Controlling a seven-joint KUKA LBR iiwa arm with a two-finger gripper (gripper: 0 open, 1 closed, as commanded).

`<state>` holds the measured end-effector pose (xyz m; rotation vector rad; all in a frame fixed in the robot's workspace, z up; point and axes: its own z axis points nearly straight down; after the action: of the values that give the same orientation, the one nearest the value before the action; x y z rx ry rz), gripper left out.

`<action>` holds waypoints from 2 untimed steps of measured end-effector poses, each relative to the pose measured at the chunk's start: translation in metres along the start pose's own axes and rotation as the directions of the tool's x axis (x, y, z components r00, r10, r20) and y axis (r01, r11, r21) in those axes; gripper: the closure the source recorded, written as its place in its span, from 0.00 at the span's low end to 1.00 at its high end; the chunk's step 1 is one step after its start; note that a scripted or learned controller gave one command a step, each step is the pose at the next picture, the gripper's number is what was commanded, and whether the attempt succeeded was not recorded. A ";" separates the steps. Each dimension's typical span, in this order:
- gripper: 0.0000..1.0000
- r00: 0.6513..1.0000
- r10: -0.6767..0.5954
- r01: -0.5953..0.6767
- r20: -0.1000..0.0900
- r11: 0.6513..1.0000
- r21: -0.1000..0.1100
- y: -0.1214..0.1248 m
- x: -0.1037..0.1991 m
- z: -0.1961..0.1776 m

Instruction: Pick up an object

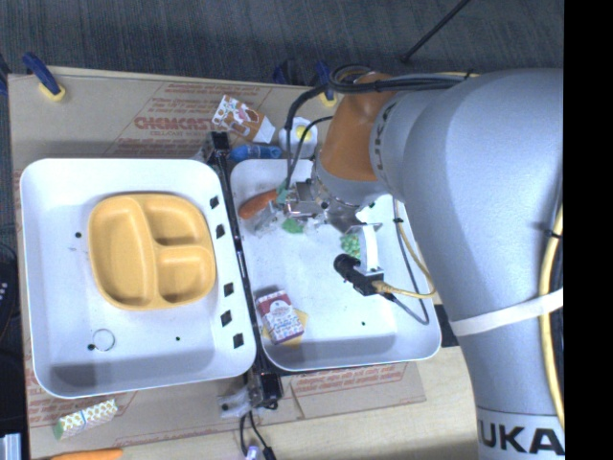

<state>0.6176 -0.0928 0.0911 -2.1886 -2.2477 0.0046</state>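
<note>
So the arm (479,209) comes in from the right and is bent down over the back of the right bin (412,338), with the orange band (350,147) sitting right above the wrist. The gripper (305,204) is down near the bin's back left corner, but honestly I can't tell how it's set, since the wrist and some cabling cover most of it.

Just beside the gripper there's an orange, carrot-looking object (255,204) lying against the bin's left wall, plus something green (291,222) right under the metal parts. Whether either one touches the gripper, can't say. Another small green thing (351,242) sits a bit further right, next to a black connector (352,272) with a yellowish cable.

Near the front left of the same bin lies a small red and white packet (279,316), flat, well apart from the gripper.

The left bin (43,286) holds a yellow divided tray (151,248), sitting roughly in the middle.

Outside the bins, on the cardboard-covered counter (144,113), there's a small printed box (234,115) behind the bins and a patterned wrapper (86,417) at the front left corner.
</note>
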 end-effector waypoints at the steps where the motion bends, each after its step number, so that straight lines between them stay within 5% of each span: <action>1: 0.00 0.995 0.101 -0.101 0.003 0.995 0.002 0.038 -0.006 -0.001; 2: 1.00 0.995 0.096 -0.096 0.002 0.995 0.003 0.038 -0.004 -0.011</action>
<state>0.6560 -0.0962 0.1021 -2.2931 -2.1400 0.0094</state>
